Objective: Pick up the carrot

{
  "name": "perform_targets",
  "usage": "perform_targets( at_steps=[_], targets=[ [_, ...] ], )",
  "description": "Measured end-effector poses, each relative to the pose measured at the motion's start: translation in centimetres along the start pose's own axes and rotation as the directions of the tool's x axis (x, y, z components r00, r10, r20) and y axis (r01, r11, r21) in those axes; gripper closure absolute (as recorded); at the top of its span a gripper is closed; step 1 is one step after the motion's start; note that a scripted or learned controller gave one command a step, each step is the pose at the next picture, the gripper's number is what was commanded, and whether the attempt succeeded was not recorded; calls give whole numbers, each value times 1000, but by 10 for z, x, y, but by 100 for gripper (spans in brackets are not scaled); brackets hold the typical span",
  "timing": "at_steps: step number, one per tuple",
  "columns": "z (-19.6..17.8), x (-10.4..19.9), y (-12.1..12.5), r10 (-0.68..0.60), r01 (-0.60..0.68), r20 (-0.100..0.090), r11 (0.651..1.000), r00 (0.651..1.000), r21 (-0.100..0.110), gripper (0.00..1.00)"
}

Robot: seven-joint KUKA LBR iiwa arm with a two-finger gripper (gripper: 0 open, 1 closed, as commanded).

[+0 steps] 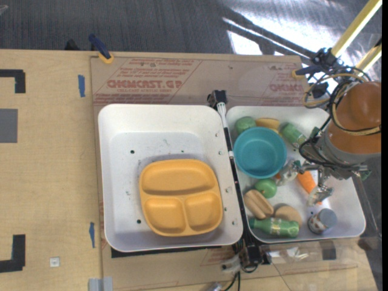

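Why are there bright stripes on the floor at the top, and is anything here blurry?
Camera view: hard light streaks the floor at top right; the bins are evenly lit; the small carrot under the arm looks soft.

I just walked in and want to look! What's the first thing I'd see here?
Probably the big yellow tray with three compartments, lying in the left bin. Next, the teal bowl in the crowded right bin, with toy foods all around it. Beside the bowl, the robot's gripper hangs right by the small orange carrot.
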State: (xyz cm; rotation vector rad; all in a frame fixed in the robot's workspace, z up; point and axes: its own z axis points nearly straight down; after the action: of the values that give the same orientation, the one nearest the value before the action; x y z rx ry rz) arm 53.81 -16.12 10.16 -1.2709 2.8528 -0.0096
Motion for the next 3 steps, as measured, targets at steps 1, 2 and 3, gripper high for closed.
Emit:
perform_targets(
  at_steps=[1,2,3],
  targets=[
    [-12,-4,-1,2,-2,10,1000,1000,6,100],
    [-11,-4,-1,3,-3,9,1000,1000,5,0],
    [11,13,15,460,-460,-7,888,888,-1,0]
  ],
)
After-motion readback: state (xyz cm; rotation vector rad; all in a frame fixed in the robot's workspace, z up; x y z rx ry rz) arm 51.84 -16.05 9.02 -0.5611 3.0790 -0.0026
